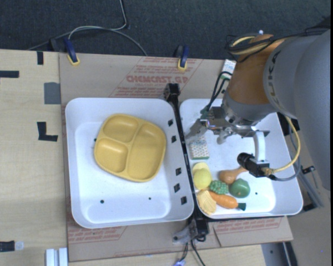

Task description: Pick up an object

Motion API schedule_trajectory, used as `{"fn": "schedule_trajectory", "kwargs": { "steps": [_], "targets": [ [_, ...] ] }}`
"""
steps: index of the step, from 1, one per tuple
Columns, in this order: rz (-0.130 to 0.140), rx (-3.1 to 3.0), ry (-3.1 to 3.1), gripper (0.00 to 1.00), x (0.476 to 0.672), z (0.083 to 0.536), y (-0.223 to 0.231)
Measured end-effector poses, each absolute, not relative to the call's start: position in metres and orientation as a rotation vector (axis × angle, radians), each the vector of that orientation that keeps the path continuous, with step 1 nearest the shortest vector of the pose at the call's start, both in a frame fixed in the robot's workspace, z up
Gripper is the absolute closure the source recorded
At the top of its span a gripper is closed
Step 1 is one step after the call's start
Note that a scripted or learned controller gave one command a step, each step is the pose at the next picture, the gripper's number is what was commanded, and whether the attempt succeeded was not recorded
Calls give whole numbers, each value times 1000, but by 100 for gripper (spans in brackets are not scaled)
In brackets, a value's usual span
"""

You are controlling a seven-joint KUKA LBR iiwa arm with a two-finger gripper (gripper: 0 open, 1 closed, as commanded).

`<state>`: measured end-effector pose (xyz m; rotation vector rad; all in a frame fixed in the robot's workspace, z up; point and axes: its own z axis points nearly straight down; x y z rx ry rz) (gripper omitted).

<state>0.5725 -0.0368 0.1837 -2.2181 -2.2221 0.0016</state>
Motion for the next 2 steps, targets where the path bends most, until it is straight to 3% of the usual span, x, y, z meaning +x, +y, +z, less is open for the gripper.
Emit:
{"fn": "schedule_trajectory", "kwargs": {
  "steps": [1, 2],
  "targets": [
    [2, -2220, -2222, 0, 605, 184, -58],
    [2, -2219, -2223, 0, 614, 184, -45]
  ]
}}
